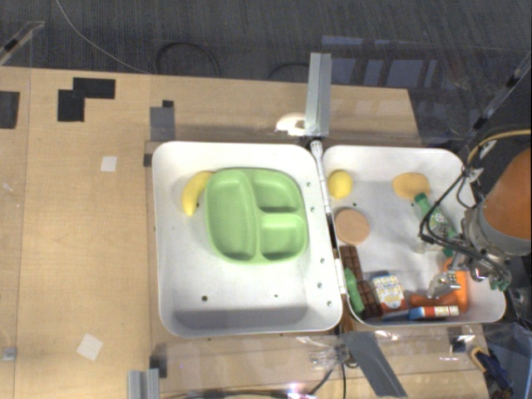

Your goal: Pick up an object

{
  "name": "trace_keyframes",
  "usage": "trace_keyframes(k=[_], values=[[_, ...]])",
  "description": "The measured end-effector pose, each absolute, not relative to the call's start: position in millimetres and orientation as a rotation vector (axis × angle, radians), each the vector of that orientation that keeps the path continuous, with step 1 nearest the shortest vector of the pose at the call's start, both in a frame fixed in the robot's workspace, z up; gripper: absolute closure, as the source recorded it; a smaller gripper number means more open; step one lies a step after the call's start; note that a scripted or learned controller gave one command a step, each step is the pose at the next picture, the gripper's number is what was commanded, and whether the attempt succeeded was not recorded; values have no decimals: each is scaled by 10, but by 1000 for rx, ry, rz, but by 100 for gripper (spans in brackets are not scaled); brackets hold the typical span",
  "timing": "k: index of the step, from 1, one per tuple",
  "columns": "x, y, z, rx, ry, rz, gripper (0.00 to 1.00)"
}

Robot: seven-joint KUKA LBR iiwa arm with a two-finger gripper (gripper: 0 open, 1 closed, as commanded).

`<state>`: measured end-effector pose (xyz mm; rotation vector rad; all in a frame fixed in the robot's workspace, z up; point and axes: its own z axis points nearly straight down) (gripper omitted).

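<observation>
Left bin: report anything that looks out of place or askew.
The banana is wedged between the green tray and the left bin wall, partly hidden by the tray. The tray itself sits slightly rotated. Nothing spilled or damaged.

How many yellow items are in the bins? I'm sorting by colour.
3. A banana in the left bin, beside the green tray; a lemon and a yellow-orange lump along the right bin's far side. The arm may hide more.

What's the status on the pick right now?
Gripper low in right bin's front corner, jaws unreadable. Over orange item, grasp unconfirmed. Marker, clutter close by.
</observation>
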<state>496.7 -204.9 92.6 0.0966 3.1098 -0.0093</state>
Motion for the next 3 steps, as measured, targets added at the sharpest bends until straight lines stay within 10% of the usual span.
trace_keyframes(k=[1, 3], values=[[5853, -1162, 903, 174, 3118, 5, 0], [5546, -1961, 1383, 14, 3129, -7, 0]])
